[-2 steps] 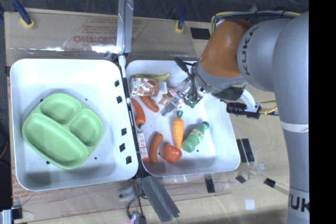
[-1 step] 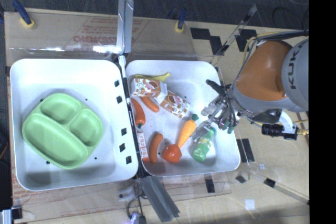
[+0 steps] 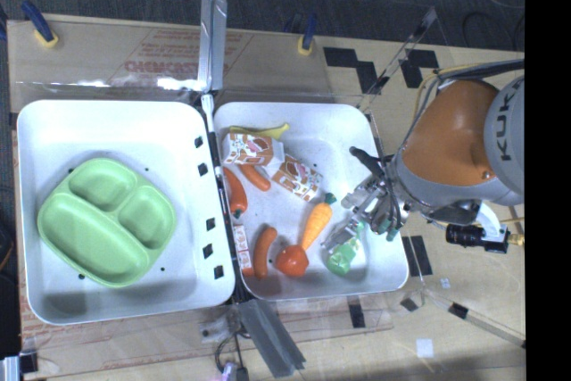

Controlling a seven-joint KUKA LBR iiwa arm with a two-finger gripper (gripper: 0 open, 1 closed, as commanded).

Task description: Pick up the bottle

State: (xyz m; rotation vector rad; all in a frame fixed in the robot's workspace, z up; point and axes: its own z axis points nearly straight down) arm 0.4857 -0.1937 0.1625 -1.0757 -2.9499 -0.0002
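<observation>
The grey arm (image 3: 464,147) reaches in from 3 o'clock, its orange band bulging above the wrist, which tips down toward the right bin (image 3: 308,113). The end effector (image 3: 350,232) hangs low over that bin's 4 o'clock corner, directly above the green bottle (image 3: 342,258); whether it is spread or pinching anything cannot be told. The bottle lies on the bin floor near the rim. Just at its 9 o'clock sit a tomato (image 3: 291,260) and a carrot (image 3: 314,225). A green divided plate (image 3: 105,221) rests in the left bin (image 3: 36,129) on the counter (image 3: 116,45).
</observation>
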